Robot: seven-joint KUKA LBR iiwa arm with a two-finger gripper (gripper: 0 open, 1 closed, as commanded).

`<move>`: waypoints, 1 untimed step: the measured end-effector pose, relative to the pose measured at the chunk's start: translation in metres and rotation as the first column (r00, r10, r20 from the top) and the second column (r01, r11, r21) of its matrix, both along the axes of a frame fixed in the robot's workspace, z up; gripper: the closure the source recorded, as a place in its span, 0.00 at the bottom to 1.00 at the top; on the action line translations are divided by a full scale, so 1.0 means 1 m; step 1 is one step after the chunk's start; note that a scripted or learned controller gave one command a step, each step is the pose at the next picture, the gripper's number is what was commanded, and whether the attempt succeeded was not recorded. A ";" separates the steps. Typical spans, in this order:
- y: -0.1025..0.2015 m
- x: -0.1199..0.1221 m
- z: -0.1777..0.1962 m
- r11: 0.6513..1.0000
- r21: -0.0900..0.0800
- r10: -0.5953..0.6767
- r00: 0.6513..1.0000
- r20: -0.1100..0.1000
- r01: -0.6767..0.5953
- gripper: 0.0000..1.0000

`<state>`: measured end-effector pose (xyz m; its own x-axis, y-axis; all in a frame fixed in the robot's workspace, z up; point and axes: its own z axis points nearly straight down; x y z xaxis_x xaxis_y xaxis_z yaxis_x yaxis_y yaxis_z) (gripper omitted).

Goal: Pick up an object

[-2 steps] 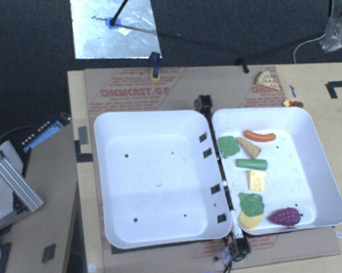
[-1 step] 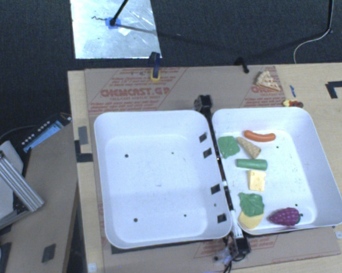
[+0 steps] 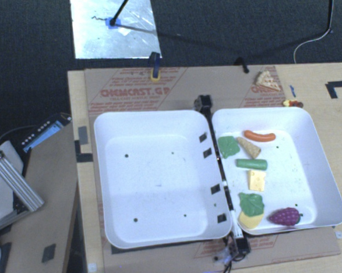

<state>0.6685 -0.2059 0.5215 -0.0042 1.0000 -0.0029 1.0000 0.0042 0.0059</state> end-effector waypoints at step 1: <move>0.000 0.000 0.015 1.000 0.000 0.000 1.000 -0.001 0.000 1.00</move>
